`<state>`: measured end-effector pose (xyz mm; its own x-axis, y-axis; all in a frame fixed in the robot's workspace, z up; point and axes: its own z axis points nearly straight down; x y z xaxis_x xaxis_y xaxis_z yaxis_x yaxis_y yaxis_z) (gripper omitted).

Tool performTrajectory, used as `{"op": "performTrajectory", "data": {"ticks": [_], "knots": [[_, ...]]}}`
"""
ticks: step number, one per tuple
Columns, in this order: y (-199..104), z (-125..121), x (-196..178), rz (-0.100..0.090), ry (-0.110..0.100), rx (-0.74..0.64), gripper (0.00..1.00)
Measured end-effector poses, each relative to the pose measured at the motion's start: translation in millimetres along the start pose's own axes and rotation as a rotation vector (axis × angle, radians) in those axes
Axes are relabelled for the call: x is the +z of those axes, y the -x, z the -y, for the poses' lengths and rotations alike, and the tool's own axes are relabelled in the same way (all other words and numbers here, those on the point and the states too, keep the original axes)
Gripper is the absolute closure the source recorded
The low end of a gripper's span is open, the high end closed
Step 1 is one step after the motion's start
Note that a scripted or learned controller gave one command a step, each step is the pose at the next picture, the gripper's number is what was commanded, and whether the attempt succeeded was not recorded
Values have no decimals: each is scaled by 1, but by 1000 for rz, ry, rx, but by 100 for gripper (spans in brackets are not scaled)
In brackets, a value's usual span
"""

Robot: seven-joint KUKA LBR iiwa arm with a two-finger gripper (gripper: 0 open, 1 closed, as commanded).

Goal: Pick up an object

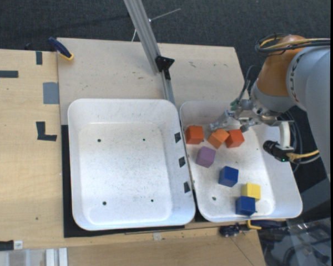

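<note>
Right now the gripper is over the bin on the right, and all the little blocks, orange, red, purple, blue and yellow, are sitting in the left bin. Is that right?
Not quite. The blocks are in the right bin, not the left bin: the orange block, red block, purple block, blue block and yellow block all lie there. The gripper is indeed over the right bin, as the camera view shows.

Even overhead light, soft short shadows. Slight glare on white bins (125, 107). Mildly soft, grainy focus; dark floor underexposed.
</note>
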<state>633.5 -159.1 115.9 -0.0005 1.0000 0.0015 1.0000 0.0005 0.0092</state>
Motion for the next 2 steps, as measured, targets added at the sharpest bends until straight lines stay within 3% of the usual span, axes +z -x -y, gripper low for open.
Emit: {"op": "performTrajectory", "data": {"ticks": [1,2], "knots": [[0,-3,-14,2,8,-3,100],[4,-7,-59,3,-5,-1,100]]}}
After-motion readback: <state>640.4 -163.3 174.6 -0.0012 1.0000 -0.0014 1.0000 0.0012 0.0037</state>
